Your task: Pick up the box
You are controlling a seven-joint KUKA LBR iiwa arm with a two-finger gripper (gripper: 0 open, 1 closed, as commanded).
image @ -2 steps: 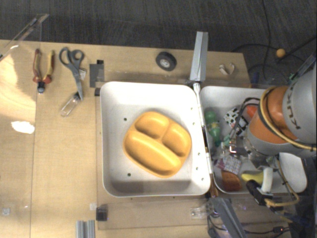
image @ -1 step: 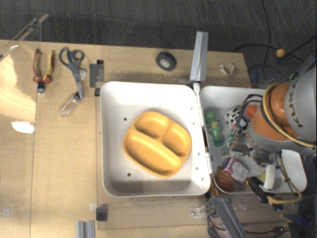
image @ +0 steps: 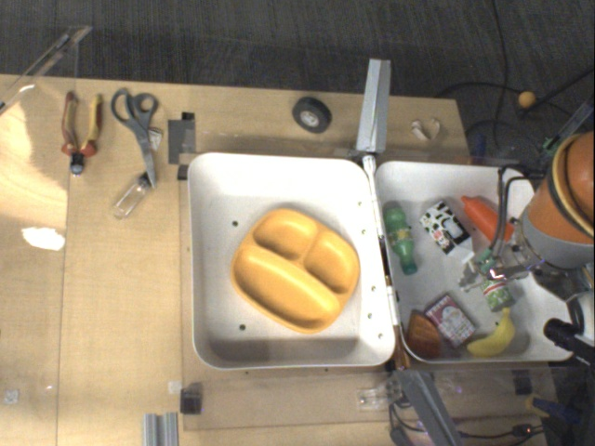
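Bench, far left: red-handled pliers [image: 76, 130] and grey-handled scissors [image: 139, 128] lie on the wood, well apart from both bins. Left white bin [image: 209, 342] holds one large glossy yellow-orange moulded lump [image: 296, 269], centred. Right white bin [image: 400, 179] holds, in order: green plastic bottle [image: 400, 238] near the dividing wall; brown rounded item [image: 424, 334] at the front edge, touching the target; small flat box with a red-and-white printed face [image: 452, 319], lying tilted near the front; black-and-white patterned small carton [image: 443, 226] further back; orange carrot-shaped toy [image: 482, 216]; yellow banana [image: 495, 334] just beside the box. Gripper [image: 493, 277] hangs low in the right bin, right of and behind the box, apart from it; cluttered view there, so claw opening cannot be judged. Judgement: nothing lifted, box rests on the bin floor; approach, grasp and lift all remain.
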